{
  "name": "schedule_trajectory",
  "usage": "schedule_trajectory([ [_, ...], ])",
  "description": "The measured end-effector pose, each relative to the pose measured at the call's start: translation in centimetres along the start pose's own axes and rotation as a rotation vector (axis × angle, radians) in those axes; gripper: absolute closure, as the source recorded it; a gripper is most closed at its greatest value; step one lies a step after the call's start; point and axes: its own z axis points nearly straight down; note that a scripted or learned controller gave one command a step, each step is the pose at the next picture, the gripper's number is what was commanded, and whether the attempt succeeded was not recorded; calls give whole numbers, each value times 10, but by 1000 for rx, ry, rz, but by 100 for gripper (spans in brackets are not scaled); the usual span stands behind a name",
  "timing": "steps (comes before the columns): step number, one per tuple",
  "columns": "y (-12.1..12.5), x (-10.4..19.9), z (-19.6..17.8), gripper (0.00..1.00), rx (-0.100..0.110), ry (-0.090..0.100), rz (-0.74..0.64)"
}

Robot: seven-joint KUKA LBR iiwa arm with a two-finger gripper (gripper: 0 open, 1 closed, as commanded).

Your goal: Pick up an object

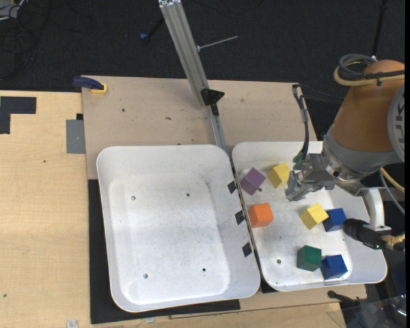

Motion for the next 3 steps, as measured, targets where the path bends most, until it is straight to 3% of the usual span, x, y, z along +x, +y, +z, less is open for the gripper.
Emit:
schedule_trajectory([
  [2,30,100,20,100,0,-1,1],
  [3,33,143,22,100,0,-2,2],
])
